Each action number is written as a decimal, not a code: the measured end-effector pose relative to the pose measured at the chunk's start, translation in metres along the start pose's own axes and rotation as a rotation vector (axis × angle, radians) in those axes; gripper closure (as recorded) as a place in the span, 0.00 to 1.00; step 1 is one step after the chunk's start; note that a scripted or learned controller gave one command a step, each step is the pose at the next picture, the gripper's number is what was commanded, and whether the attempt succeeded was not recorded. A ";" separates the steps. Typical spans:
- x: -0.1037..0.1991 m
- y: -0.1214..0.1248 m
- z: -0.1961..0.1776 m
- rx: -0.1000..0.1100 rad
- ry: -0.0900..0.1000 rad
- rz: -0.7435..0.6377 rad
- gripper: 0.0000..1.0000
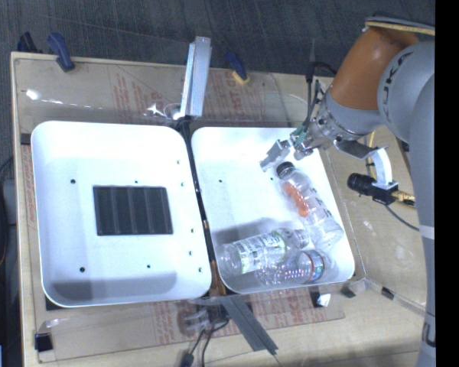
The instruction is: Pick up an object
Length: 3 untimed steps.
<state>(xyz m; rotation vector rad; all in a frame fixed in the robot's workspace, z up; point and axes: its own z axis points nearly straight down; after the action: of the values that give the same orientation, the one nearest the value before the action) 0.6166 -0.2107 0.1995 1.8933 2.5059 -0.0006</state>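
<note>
Gripper (279, 156) hangs over the far part of the right bin (214, 205), reaching in from the right beneath the arm's orange band (359, 71). Whether it is parted or closed I cannot tell at this angle; nothing visible sits between its tips.

Just near of it lies a clear plastic bottle with an orange label (304, 201), its dark cap pointing toward the gripper and almost touching it, its body running along the bin's right wall. Two more clear bottles lie at the near edge of the same bin: one with a white label (260, 252), and one with a red cap (298, 267) just beyond it toward the near right corner, the pair touching or overlapping. The left bin (53, 205) carries a dark ribbed rectangle (132, 210) on its floor.

Judging by this, the step in hand is the approach: no object is lifted yet. The orange-labelled bottle looks the likeliest target. The next move calls for coming down astride its neck or body and closing firmly, since smooth round plastic may roll or slip away.
</note>
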 end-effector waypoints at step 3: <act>0.001 0.004 0.044 0.001 0.001 -0.198 0.00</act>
<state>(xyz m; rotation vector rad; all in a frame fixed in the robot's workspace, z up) 0.6205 -0.2089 0.1557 1.6368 2.6825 -0.0014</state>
